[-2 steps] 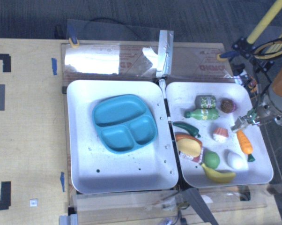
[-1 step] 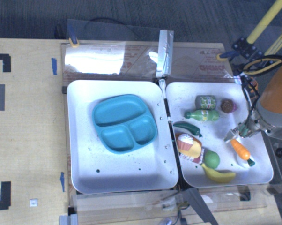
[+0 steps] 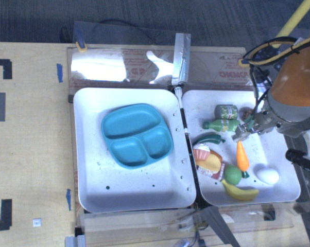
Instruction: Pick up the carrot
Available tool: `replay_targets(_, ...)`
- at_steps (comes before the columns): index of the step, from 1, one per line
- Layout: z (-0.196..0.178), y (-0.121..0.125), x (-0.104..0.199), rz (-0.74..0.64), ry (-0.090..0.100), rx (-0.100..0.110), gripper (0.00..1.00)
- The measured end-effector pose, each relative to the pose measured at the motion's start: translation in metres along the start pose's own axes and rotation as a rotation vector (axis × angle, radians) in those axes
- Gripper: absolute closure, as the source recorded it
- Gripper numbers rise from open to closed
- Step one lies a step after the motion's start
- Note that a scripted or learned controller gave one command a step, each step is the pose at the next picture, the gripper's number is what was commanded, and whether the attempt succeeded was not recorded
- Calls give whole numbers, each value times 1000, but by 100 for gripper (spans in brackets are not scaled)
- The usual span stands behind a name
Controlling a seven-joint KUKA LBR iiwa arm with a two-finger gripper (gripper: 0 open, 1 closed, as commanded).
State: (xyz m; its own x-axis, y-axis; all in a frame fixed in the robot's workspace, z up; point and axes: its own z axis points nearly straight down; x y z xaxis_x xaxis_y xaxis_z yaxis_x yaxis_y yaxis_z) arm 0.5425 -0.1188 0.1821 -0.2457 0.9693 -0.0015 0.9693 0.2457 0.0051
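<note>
Looking down, we see the gripper (image 3: pixel 246 131) just above the carrot (image 3: pixel 242 156) in the right bin (image 3: pixel 291 192). We cannot tell its opening or any hold.

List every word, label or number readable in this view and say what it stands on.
Nothing here reads clearly.
Red print on the cardboard behind the bins: upside down and blurred, unreadable.
Label on the small can: too small to read.
Wrapper on the packaged snack: too blurred to read.
</note>
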Motion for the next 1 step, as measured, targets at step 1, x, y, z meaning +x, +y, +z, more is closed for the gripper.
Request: replay_targets(1, -10, 1, -1, 0, -2, -2, 100)
